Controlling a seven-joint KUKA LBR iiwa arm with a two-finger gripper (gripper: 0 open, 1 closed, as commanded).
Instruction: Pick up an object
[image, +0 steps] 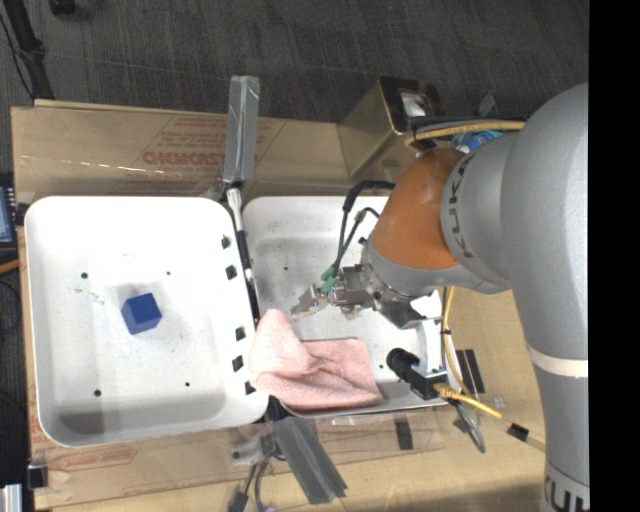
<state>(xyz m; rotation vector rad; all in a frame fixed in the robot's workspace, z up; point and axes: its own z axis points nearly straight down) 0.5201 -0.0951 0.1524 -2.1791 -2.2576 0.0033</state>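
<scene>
A blue cube (142, 312) rests on the floor of the left bin (60, 240), left of its middle. A crumpled pink cloth (312, 368) lies in the near left corner of the right bin (290, 215), draped against the divider. My gripper (312, 300) hangs over the right bin's middle, just above and beyond the cloth's upper edge, reaching leftward from the grey arm with its orange band (420, 225). The fingers are small and partly masked by the wrist and cables.
A metal post (240, 130) stands at the back between the bins. Black clips line the divider (240, 300). Cardboard (120, 140) lies behind the bins. Cables and a black fitting (405, 365) sit at the right bin's near right.
</scene>
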